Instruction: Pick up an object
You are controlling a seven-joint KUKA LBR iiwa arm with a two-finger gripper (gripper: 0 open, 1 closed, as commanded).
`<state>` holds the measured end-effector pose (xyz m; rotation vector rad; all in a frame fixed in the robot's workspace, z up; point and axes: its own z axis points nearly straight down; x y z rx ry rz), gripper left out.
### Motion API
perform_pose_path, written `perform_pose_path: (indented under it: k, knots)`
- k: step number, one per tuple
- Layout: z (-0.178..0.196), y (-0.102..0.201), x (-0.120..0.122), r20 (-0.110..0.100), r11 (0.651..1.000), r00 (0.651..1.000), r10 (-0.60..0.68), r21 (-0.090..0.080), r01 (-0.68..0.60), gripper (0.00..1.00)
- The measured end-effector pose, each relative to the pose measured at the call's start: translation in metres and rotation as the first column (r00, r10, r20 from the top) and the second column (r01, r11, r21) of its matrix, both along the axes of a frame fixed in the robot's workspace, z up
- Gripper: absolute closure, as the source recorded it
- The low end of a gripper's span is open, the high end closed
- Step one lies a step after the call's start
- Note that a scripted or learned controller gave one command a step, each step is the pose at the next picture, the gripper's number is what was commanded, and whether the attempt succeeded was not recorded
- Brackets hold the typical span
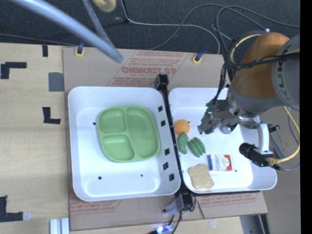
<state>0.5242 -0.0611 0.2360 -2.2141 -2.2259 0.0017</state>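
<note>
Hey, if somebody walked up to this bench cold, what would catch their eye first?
Probably the green divided plate, alone in the left bin. Next, the arm's orange band at the right, with the gripper hanging over the right bin. Below it sits a small cluster: an orange ball, two green vegetables, a small carton and a bread slice.
</note>
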Motion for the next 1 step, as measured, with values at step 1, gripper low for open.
perform_pose_path:
  k: [1]
  knots:
    - [-0.0096, 0.0515, -0.0051, -0.001, 1.0, 1.0, 0.0, 0.0, 0.0, 1.0]
